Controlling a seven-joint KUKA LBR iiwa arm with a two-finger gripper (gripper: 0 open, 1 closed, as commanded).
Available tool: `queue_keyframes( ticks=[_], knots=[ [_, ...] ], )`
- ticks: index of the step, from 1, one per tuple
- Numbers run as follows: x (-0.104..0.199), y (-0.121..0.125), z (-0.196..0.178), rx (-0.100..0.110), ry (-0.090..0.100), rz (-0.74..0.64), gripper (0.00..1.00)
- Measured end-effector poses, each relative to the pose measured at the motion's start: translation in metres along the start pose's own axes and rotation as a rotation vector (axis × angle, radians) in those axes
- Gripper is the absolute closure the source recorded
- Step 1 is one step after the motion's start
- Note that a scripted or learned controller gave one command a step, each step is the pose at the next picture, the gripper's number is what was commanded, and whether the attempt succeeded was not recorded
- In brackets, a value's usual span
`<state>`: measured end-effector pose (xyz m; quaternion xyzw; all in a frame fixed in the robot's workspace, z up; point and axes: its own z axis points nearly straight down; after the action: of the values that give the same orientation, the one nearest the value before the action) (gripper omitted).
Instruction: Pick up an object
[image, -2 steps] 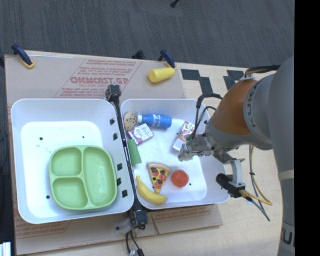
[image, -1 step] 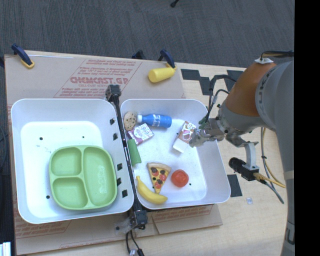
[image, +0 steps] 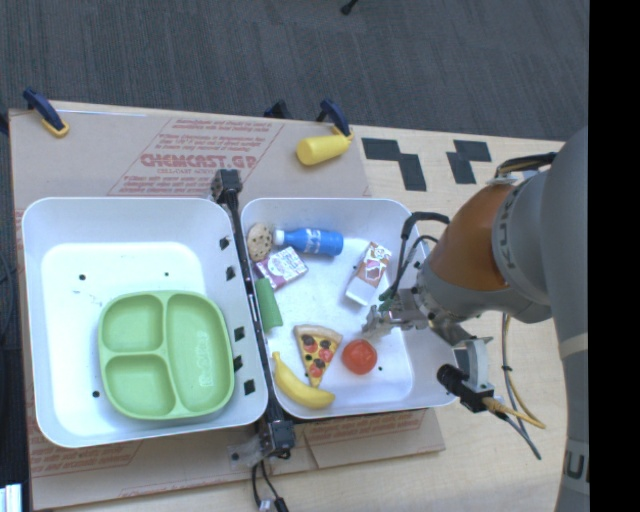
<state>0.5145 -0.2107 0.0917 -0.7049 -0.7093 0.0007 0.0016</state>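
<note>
Right white bin at centre frame contains: blue plastic bottle lying on its side near the upper wall; round tan cookie just left of it at the upper-left corner; small purple-and-white packet below the bottle; green cylindrical stick along the left wall; white-and-red carton tilted at right of centre; toy pizza slice, red tomato just beside it on its right, and yellow banana at the lower wall. The hand sits low at the right side of this bin, just below the carton and above-right of the tomato; cannot tell whether it is apart or together, and nothing is seen clamped in it. Left white bin at left frame holds a light-green three-compartment tray. On the cardboard-covered surface above the bins, a yellow plastic object lies at upper centre.
</note>
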Motion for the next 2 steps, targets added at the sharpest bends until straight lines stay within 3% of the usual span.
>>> queue_keyframes(
  ticks=[1, 2],
  knots=[
    [0.005, -0.038, -0.110, -0.004, -0.002, 0.003, 1.00],
    [0.000, 0.028, -0.137, -0.004, -0.002, 0.001, 1.00]
  ],
)
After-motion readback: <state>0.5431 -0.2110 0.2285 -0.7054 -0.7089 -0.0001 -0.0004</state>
